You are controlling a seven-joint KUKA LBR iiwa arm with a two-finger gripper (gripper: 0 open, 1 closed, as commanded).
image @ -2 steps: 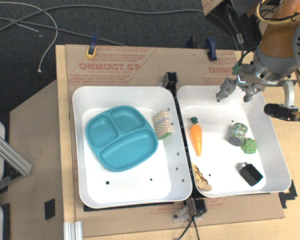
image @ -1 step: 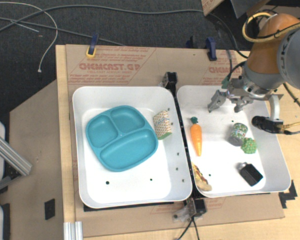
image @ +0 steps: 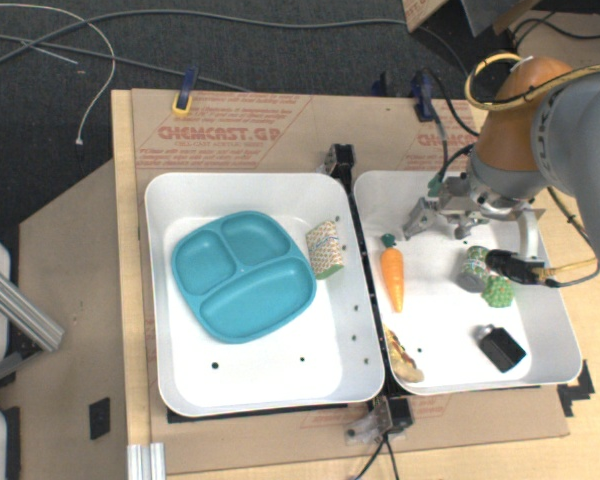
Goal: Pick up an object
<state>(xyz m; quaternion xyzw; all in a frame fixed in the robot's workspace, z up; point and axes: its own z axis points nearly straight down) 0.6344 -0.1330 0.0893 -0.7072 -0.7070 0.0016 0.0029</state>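
White plastic bins sit side by side on a cardboard-covered surface (image: pixel 230 128), seen from above at a slant. Left bin (image: pixel 180 368) — a shallow white tray — holds a teal plastic plate with three compartments (image: pixel 244 274), lying a little left of its centre. Touching the plate's rim at about three o'clock is a small patterned paper cup on its side (image: pixel 325 247).

Right bin (image: pixel 550 358) holds four things. An orange plastic carrot with a green top (image: pixel 392 276) lies near the bin's left wall, at about nine o'clock, its green end pointing to twelve. At seven o'clock, close to the front left corner, lies a small tan, peel-like scrap (image: pixel 404 358). At five o'clock sits a small black rectangular block (image: pixel 502 347). At three o'clock lies a green and grey patterned lump (image: pixel 487 276), too blurred to name; a black part of the arm's end lies just beside it.

Grey and orange, the robot arm (image: pixel 540 128) reaches in from the right, over the bin's twelve o'clock edge. Its metal tool (image: pixel 450 216) hangs above the upper part of the right bin, well apart from the carrot — whether its fingers are spread or pressed together cannot be told, and nothing shows between them.
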